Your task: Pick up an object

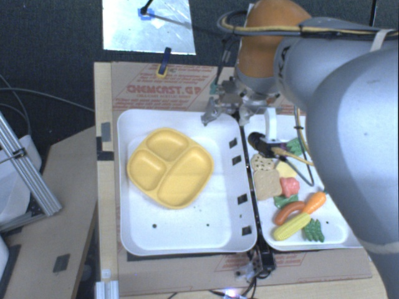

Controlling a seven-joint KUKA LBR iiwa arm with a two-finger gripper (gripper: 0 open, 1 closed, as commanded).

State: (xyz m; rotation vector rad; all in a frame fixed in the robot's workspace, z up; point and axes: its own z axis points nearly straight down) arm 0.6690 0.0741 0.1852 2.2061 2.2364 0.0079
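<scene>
Jaws (240, 114) poised above the bins' shared wall at its far end; whether open or closed cannot be told. Toy foods (293, 201) lie below-right of them; yellow plate (169, 167) below-left.

1. A yellow divided plate (169, 167) lies in the left bin (187, 238).
2. Toy food, including a corn cob (290, 227) and carrot (313, 201), fills the right bin (336, 235).
3. The gripper (232, 108) hangs at the plate's one o'clock.
</scene>
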